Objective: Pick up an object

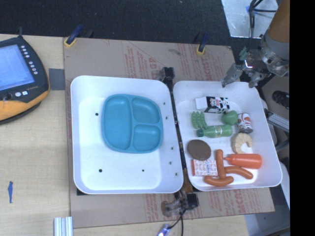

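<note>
You have nothing lifted yet: the hand (243, 77) hovers spread and empty over the right bin's (268, 132) far edge, all items lying inside.

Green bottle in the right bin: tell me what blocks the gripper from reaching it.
Nothing visible blocks it from above. The gripper hovers open over the bin's far rim; the green bottle lies uncovered, though green toys crowd its ends.

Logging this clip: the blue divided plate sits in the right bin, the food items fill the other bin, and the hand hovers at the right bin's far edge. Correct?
Not quite. The camera view shows the blue divided plate in the left bin; the food items lie in the right bin. The hand at its far edge is right.
</note>
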`<state>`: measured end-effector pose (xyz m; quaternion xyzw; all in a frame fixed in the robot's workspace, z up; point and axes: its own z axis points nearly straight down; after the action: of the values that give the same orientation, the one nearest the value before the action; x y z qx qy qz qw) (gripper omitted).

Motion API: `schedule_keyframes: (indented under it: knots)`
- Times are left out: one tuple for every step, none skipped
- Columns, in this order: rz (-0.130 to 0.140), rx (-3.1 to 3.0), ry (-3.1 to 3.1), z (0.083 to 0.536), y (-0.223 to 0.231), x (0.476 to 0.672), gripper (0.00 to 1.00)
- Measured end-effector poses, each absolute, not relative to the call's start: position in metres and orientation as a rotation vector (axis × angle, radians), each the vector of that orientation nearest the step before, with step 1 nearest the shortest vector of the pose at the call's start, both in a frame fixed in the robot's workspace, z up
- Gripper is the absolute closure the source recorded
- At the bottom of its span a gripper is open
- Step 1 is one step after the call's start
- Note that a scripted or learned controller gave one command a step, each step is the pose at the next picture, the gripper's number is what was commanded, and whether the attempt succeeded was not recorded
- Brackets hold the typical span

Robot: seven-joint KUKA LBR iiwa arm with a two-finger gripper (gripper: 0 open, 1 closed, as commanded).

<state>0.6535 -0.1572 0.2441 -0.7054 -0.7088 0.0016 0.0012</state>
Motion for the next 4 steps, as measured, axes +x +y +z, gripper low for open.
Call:
schedule_keyframes:
  knots:
    - [-0.005, -2.222, -2.230, 0.118, -0.180, 0.659, 0.00]
    - [-0.008, -2.225, -2.233, 0.108, -0.170, 0.660, 0.00]
    - [-0.007, -2.231, -2.238, 0.104, -0.152, 0.662, 0.00]
    - [-0.007, -2.231, -2.238, 0.104, -0.144, 0.662, 0.00]
